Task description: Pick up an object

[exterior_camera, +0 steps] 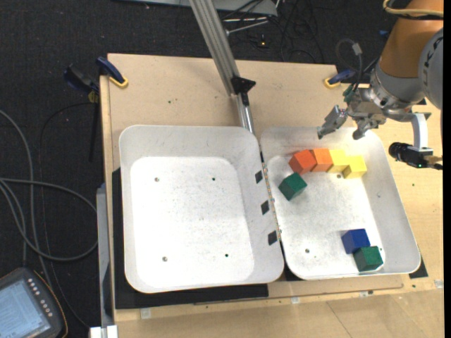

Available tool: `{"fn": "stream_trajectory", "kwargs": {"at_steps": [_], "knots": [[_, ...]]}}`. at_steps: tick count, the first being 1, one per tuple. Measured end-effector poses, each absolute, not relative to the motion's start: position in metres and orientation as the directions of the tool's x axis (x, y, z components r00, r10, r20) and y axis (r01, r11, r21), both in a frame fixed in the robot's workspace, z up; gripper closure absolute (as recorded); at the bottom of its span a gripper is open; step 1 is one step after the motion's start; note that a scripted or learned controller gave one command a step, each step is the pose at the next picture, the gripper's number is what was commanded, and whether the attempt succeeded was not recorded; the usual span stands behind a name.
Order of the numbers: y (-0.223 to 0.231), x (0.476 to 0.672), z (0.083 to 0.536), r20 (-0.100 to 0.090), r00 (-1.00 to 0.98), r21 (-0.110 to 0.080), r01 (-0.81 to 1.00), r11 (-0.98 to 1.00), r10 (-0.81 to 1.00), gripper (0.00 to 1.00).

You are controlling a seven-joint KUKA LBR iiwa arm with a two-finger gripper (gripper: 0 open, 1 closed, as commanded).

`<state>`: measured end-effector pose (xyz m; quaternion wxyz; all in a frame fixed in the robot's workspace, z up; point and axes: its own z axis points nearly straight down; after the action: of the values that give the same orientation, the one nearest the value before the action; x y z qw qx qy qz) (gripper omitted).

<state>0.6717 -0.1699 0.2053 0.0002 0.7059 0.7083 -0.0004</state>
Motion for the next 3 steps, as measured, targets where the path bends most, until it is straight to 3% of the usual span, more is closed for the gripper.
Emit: {"fn": "stream_trajectory", "kwargs": {"at_steps": [1,2,3], "knots": [[-0.17,0.672,0.205,-0.002,-0.004,0.0,1.0,0.004,1.0,0.0],[-0.163,0.671,0.16,0.0,-0.003,-0.003,1.0,0.003,1.0,0.0],[-0.16,0.674,0.132,-0.005,-0.002,0.017,1.0,0.002,1.0,0.0]]}}
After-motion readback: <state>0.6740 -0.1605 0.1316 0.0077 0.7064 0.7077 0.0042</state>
